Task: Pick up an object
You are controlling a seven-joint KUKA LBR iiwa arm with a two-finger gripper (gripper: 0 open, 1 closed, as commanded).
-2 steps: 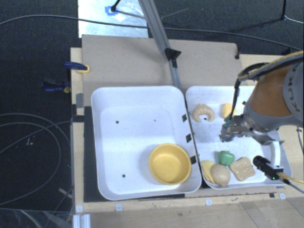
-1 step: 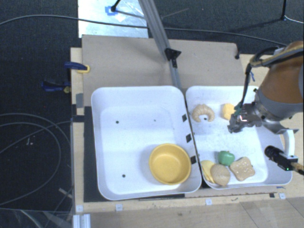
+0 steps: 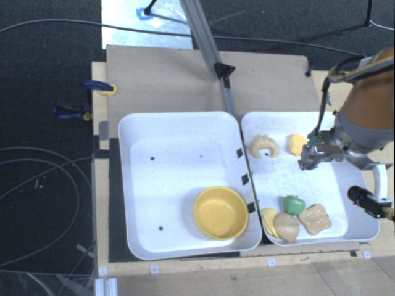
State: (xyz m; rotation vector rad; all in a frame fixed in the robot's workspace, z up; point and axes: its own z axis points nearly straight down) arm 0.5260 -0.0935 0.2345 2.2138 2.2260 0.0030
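The small yellow object [image 3: 297, 144] lies at the far side of the right bin [image 3: 361, 227], beside a croissant [image 3: 264, 145]. The gripper [image 3: 308, 160] hovers just near it and holds nothing. I judge this is the approach step; next it must move over the object and descend.

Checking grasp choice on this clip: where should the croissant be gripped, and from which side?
Grip the croissant across its thick middle arch, coming straight down from above. It lies flat with tips curling toward the bin's near side and with open floor around it, so the end effector has room.
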